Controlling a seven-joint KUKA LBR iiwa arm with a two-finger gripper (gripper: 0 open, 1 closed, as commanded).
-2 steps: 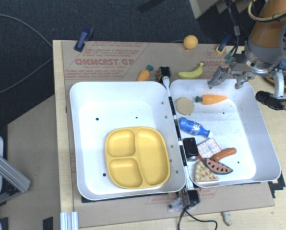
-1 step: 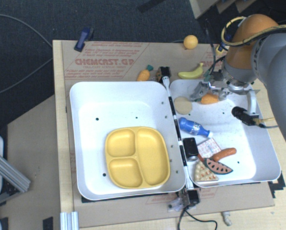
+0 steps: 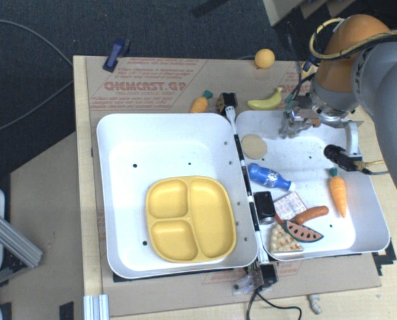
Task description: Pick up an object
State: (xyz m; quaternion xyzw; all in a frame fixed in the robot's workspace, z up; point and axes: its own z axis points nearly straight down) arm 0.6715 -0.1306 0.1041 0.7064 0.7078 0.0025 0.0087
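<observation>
Gripper point(image 3: 293, 122): low over back-left corner of right bin point(image 3: 375, 212); open or closed state cannot be told. Carrot point(image 3: 338, 196): flat in right bin near right wall, long axis running front to back, green top toward back, tip toward front. Blue bottle point(image 3: 268, 177): on its side near left wall, axis slanted, pale end toward front-right. Tan disc point(image 3: 255, 146): just left of gripper. Yellow divided plate point(image 3: 190, 217): in left bin point(image 3: 118, 179).

My gripper point(image 3: 296, 122) hangs over the far end of the right bin point(image 3: 368, 209). In that bin a bottle point(image 3: 268, 177) lies left, a carrot point(image 3: 338, 195) right, a sausage point(image 3: 310, 213) between. The left bin point(image 3: 118, 179) holds a divided plate point(image 3: 190, 217).
</observation>
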